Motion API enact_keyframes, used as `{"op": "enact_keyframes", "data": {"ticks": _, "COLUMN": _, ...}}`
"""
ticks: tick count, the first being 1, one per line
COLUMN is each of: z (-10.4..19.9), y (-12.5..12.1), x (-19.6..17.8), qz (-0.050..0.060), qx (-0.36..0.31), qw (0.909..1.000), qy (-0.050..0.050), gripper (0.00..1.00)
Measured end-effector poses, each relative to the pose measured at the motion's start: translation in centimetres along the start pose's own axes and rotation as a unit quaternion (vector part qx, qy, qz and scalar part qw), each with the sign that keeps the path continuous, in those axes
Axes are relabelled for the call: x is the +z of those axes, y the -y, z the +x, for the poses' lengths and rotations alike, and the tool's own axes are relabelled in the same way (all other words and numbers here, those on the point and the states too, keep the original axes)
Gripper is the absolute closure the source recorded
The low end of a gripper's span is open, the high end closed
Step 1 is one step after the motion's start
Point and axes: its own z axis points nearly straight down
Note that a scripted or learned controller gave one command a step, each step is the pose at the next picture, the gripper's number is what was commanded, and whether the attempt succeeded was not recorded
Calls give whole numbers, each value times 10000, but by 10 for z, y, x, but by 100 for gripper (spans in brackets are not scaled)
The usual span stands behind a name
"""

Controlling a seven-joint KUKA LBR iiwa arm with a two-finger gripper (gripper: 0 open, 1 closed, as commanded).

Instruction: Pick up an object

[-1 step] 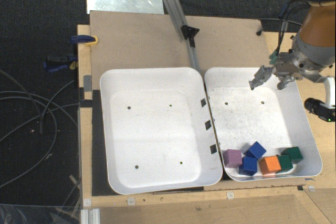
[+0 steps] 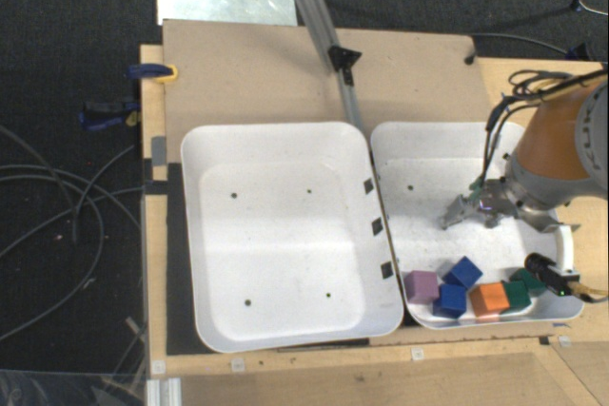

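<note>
The tan board surface (image 2: pixel 285 71) carries two shallow white plastic bins side by side. The left-hand bin (image 2: pixel 285 233) holds nothing to pick; the right-hand bin (image 2: pixel 419 176) has all the candidates huddled along its near edge. Over that right bin hangs the grey arm with its orange band (image 2: pixel 557 143), reaching in from the right, and below the band the tool (image 2: pixel 471 209) sits low over bare bin floor, just up from the blocks. Whether it is open or closed cannot be told from here; nothing is visible in it.

The task's things are small cubes: a purple block (image 2: pixel 422 284), two blue blocks (image 2: pixel 464 272) (image 2: pixel 451 299) touching each other, an orange block (image 2: pixel 490 298) and a green block (image 2: pixel 519 288) partly behind a dark part of the arm.

The risk lies in that crowding. The blocks press together against the bin wall, so a descent may land on a block's top or shove neighbours aside and close on nothing.
</note>
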Motion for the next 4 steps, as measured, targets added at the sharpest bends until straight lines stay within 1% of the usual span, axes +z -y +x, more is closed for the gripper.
{"op": "enact_keyframes", "data": {"ticks": 1, "z": 62, "y": -66, "x": -5, "qz": -56, "qx": -66, "qw": 10000, "qy": -9, "gripper": 0}}
{"op": "enact_keyframes", "data": {"ticks": 2, "z": 9, "y": -119, "x": -6, "qz": -60, "qx": -26, "qw": 10000, "qy": 21, "gripper": 0}}
{"op": "enact_keyframes", "data": {"ticks": 3, "z": -42, "y": -58, "x": -4, "qz": -8, "qx": 19, "qw": 10000, "qy": 14, "gripper": 0}}
{"op": "enact_keyframes", "data": {"ticks": 4, "z": -39, "y": 38, "x": -2, "qz": 13, "qx": 9, "qw": 10000, "qy": -10, "gripper": 0}}
